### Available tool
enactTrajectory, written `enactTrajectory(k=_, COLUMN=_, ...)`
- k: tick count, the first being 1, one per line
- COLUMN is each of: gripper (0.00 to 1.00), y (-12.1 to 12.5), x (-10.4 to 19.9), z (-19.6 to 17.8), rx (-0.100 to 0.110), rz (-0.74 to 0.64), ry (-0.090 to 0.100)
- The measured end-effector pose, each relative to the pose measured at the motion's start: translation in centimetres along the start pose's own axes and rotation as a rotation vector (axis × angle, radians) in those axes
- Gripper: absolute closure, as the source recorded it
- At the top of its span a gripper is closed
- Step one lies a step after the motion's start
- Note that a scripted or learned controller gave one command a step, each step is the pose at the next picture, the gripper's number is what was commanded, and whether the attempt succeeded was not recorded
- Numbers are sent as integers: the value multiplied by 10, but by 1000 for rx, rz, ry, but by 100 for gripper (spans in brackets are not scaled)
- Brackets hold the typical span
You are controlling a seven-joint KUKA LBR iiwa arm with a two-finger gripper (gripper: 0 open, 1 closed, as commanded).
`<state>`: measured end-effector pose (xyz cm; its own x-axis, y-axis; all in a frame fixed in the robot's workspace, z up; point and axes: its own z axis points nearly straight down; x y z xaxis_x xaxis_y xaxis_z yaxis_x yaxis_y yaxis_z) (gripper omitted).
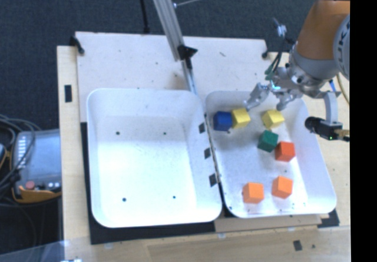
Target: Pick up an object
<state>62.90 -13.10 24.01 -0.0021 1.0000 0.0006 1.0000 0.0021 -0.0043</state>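
A: Does any lettering, number, brand or sign read legibly at this resolution?

B: None. The grey device (36,163) at the left edge of the frame carries small markings, but they are too blurred to make out.

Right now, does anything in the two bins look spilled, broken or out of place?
Nothing stands out. All the blocks sit inside the right bin, none broken or over a rim. The hand is open above the two yellow blocks.
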Motion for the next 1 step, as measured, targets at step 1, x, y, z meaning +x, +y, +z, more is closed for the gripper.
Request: enactTrajectory(k=1, gripper=0, y=1, x=0, z=-3, rx=-5, rz=-1, ry=-1)
